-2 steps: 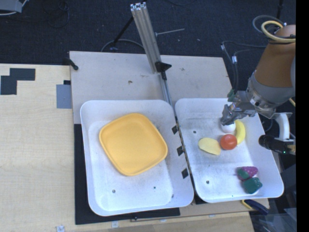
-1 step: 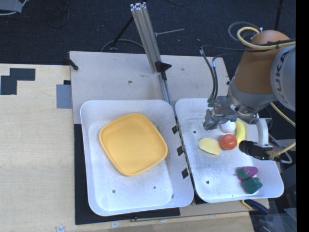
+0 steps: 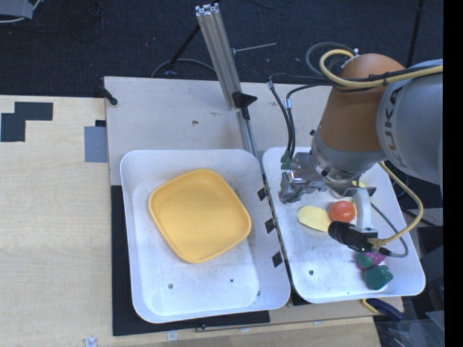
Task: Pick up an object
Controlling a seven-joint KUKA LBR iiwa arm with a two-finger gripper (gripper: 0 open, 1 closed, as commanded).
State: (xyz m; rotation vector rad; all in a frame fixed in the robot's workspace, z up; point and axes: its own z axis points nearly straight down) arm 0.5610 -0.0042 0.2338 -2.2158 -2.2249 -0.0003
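Observation:
My gripper point(image 3: 292, 187) hangs low over the left part of the right bin point(image 3: 325, 284), under the grey and orange wrist. A pale yellow object point(image 3: 314, 218) lies just to its lower right, and a red-orange ball point(image 3: 343, 211) rests beside that. A magenta piece point(image 3: 372, 256) and a dark green piece point(image 3: 377, 276) lie near the bin's lower right corner. Nothing shows between the gripper's fingers.
A yellow square plate point(image 3: 200, 214) lies in the left bin point(image 3: 152, 295). An aluminium post point(image 3: 221, 49) rises behind the bins, and the divider between them carries black clips point(image 3: 269, 225).

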